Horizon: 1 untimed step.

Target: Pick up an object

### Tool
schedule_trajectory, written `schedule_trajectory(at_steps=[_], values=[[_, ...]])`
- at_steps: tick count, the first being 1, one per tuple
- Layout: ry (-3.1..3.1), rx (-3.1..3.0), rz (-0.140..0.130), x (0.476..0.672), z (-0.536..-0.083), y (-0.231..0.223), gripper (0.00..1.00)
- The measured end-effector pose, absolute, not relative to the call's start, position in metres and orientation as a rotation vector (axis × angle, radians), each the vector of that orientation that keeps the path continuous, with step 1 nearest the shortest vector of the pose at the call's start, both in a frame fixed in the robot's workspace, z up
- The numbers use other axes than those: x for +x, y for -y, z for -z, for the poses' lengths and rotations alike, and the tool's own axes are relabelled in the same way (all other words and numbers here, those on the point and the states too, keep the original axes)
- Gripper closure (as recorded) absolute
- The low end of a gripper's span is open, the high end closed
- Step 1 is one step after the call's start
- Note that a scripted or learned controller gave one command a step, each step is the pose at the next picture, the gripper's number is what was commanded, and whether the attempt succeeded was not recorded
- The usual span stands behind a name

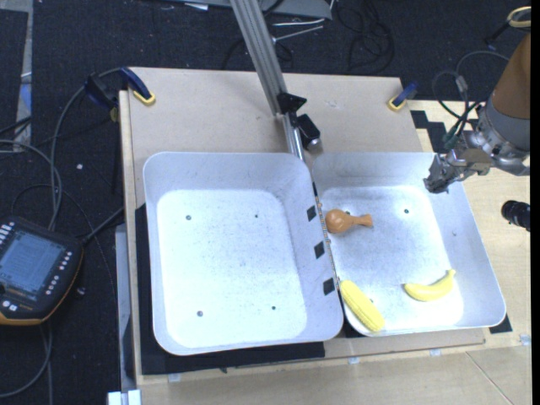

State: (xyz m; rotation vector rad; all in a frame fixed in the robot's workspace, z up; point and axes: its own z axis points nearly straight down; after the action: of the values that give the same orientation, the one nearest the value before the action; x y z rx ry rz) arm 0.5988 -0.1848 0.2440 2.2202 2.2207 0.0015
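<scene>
Bench: light wooden board (219,112) on dark floor, cables all around, grey pendant (29,268) at far left.
Bins: 2 shallow white bins side by side; left bin (160,226), right bin (468,251), inner rims touching at centre.
Objects, count 3, all in right bin: 1 brown drumstick-shaped toy (346,221) near left rim; 1 corn cob (361,305) at near-left corner, against rim; 1 banana (430,286) near the near-right side.
Spacing: three items well apart, open floor between them.
Arm: enters from right, orange band visible.
Gripper (439,180): over far-right rim of right bin, nothing seen in it; finger state cannot tell.
Pole: metal pole (261,49) slanting from far centre.
</scene>
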Motion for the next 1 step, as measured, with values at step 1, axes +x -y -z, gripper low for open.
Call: schedule_trajectory(at_steps=[1], values=[[-2.228,2.216,-0.002,0.6106,-0.2401,0.1232,1.0]])
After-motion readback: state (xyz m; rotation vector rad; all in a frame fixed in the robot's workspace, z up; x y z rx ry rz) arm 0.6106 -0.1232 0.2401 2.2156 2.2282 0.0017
